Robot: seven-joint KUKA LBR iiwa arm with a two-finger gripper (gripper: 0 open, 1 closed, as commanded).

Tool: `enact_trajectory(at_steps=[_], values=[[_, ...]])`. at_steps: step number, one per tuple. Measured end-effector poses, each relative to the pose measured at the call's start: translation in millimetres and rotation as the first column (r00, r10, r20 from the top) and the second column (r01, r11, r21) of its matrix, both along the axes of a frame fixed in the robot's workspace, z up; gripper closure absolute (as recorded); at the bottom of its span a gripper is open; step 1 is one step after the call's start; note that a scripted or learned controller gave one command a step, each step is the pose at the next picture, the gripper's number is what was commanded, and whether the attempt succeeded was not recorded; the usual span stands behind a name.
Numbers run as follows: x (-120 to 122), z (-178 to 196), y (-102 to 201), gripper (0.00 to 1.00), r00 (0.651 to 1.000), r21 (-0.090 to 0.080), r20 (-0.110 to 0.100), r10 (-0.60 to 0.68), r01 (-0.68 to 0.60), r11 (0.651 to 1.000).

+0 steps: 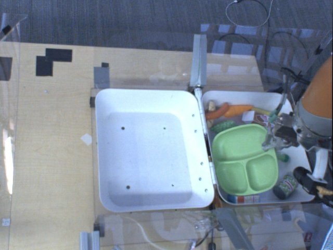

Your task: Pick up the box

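We judged the box (244, 198), under the green plate (244, 158), light and stiff, best taken by its exposed edge; the state of the gripper (274, 138) we couldn't tell

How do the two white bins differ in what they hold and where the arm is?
The left bin shows a bare white floor with small dark dots; the right bin is crowded, with a green divided plate over most of its floor. The arm reaches over the right bin, not the left bin. Both are shallow, white, side by side.
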State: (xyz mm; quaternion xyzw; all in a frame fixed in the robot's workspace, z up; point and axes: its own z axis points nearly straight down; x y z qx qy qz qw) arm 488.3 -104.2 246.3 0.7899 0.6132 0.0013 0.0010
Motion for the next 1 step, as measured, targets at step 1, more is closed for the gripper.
enact_trajectory(at_steps=[1], values=[[0.8,8.5,1.2,1.00,1.000,0.000,-0.002,0.006,-0.006,1.000]])
